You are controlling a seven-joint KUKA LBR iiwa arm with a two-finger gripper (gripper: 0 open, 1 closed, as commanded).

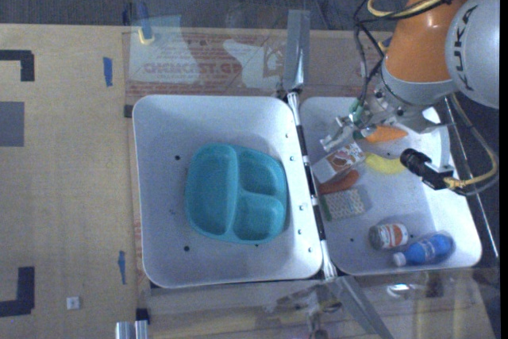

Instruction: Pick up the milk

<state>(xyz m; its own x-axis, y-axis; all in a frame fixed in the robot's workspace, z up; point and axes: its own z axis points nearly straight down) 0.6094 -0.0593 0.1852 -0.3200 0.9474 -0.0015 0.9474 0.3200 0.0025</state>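
Observation:
The milk (344, 160) looks like a small white carton with a brown-orange label. It lies in the right bin (452, 226) near that bin's left wall. My gripper (346, 131) hangs low over the upper left part of the bin, just above and behind the carton. The orange band and grey wrist hide what lies under the arm. Whether the gripper touches the carton cannot be made out.
A teal divided plate (236, 192) sits in the left bin (159, 131). The right bin also holds an orange carrot (386, 134), a yellow banana (384, 164), a reddish sausage (337, 181), a checkered packet (345, 204), a can (389, 235) and a blue bottle (425, 249).

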